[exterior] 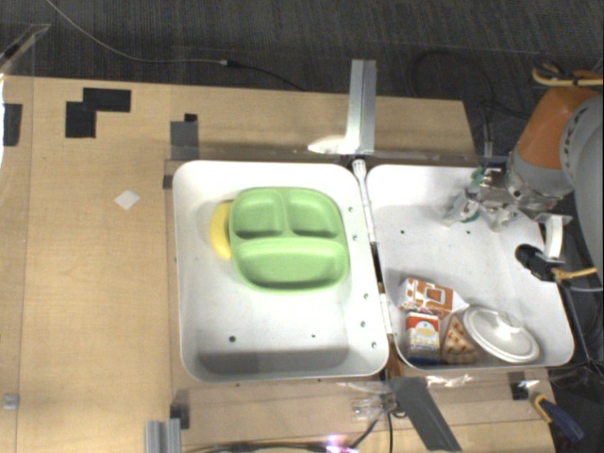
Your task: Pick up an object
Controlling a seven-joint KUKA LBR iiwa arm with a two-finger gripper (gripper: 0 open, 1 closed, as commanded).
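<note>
At the near edge of the right bin [415, 210], a snack box [427, 321] with orange and white print is lying flat, and just beside it, on its right, a round silver lid [503, 336] is resting in the near right corner. Part of the box is touching the lid's rim. In the left bin [274, 347], a green divided tray [287, 237] is sitting in the far half, and a yellow object [219, 231] is showing from under its left side; what it is cannot be told. Farther back in the right bin, the gripper [478, 208] is hanging over the far right part of the bin floor, well apart from the box and the lid. Its fingers are standing slightly apart and nothing is showing between them. The grey arm [566, 149] with its orange band is reaching in behind it.
</note>
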